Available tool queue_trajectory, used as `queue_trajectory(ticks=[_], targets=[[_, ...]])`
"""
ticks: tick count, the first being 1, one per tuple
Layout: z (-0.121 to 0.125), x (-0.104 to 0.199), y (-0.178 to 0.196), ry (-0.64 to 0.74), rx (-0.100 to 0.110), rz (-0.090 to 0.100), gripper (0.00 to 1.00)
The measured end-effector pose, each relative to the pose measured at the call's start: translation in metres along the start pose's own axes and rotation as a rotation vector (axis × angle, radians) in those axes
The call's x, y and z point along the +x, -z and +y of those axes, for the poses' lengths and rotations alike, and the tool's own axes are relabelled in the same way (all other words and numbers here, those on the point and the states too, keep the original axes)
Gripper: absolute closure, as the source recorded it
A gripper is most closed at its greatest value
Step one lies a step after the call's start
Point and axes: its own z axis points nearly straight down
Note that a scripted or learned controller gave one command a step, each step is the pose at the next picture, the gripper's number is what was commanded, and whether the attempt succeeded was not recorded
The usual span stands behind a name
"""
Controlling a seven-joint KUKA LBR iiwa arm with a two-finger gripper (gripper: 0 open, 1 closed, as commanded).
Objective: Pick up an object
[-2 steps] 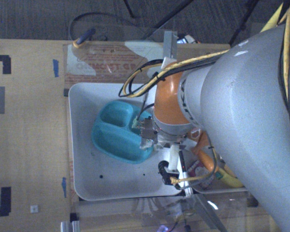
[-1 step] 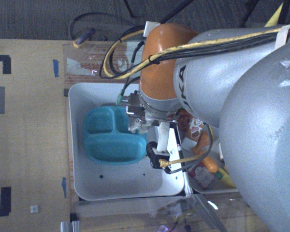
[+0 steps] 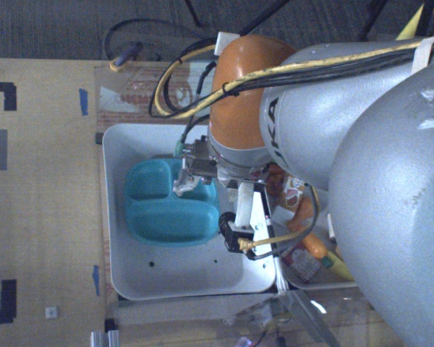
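Pale wooden surface (image 3: 43,194) with black corner marks and blue tape tabs; dark carpet and cables beyond it. Landmark: the white bin (image 3: 130,280) nearest the tape marks.

- Teal divided tray (image 3: 163,212) lies flat inside the white bin, toward the bin's far wall. Likely the thing to pick up. Compartments face up.
- Second bin (image 3: 318,284) sits just beside the white bin, on the arm's side. It holds a jumble of small things, orange and yellow among them; too hidden by the arm to name.
- Arm (image 3: 362,136) comes in over the second bin; the orange band (image 3: 246,92) hangs above the white bin's far corner.
- Claw (image 3: 189,183) sits over the tray's edge, at the rim nearest the arm. Metal parts overlap the teal rim. Whether it touches or hovers cannot be told from this slant.
- Claw state: cannot tell. Wrist hardware crowds the tip, and no object is seen gripped.

Judgement on the step: approach or closing on the tray rim. To do it well, the claw should straddle the thin raised wall, come down square to it, and close firmly before lifting. A shallow bite on smooth plastic may slip.
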Motion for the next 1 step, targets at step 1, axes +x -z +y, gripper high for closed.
queue_trajectory(ticks=[1], targets=[[-0.0326, 0.0181, -0.1232, -0.041, -0.018, 0.012, 0.00]])
